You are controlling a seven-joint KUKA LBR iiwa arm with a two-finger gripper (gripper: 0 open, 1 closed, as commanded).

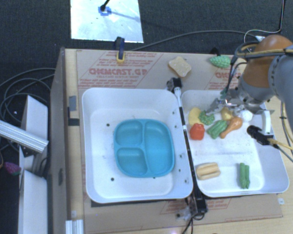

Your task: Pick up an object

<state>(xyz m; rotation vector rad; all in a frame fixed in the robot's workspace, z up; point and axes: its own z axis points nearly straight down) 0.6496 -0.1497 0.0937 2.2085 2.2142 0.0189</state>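
- Your gripper (230, 103) hangs low over the far end of the right bin (273, 179), right above the cluster of toy food there.
- You cannot tell from this view how the claw stands; the wrist hides it.
- Nothing can be seen pinched in it.
- The cluster sits just under the gripper: a yellow piece (194, 115), a red pepper (197, 131), a green piece (217, 128) and a drumstick (231, 125), all close together or touching.
- Nearer you from the cluster, a hot dog bun (207, 170) lies near the bin's left wall.
- A green bean (244, 175) lies to the right of the bun, well apart from it.
- The left bin (95, 145) holds a blue divided plate (143, 147).
- Behind the bins, on the cardboard (136, 67), lie a slice of bread (179, 66) and a green toy (219, 61).
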